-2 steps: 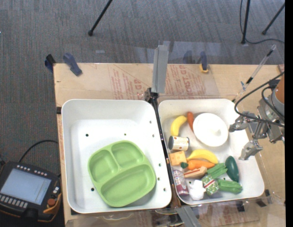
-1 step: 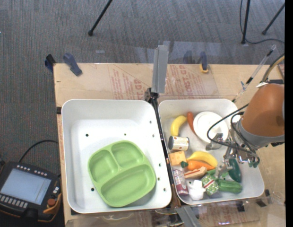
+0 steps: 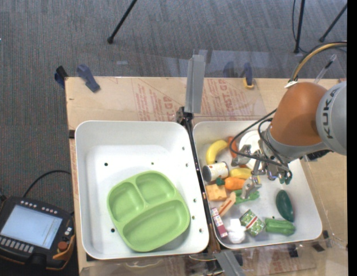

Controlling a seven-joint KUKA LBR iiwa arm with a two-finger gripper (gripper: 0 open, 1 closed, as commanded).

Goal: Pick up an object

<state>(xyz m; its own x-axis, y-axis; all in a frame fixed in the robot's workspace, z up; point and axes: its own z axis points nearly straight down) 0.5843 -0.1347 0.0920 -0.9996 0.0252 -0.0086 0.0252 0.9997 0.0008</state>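
The right bin point(image 3: 311, 209) holds several toy foods. Among them are a yellow banana point(image 3: 216, 150), a small white can point(image 3: 215, 171) lying on its side, an orange carrot point(image 3: 234, 183), a yellow piece point(image 3: 240, 172), an orange block point(image 3: 215, 191) and a leafy green piece point(image 3: 248, 196). My gripper point(image 3: 251, 184) is lowered into the middle of this bin, just right of the carrot and above the leafy green piece. The wrist and cables hide part of what lies beneath it. No object is visibly held.
A dark green vegetable point(image 3: 284, 204), a light green pickle point(image 3: 280, 226), a green-and-white carton point(image 3: 252, 222) and a red-and-white pack point(image 3: 219, 222) lie along the right bin's near side. The left bin point(image 3: 95, 148) holds a green divided plate point(image 3: 147, 210). A pendant point(image 3: 31, 229) lies on the floor at left.
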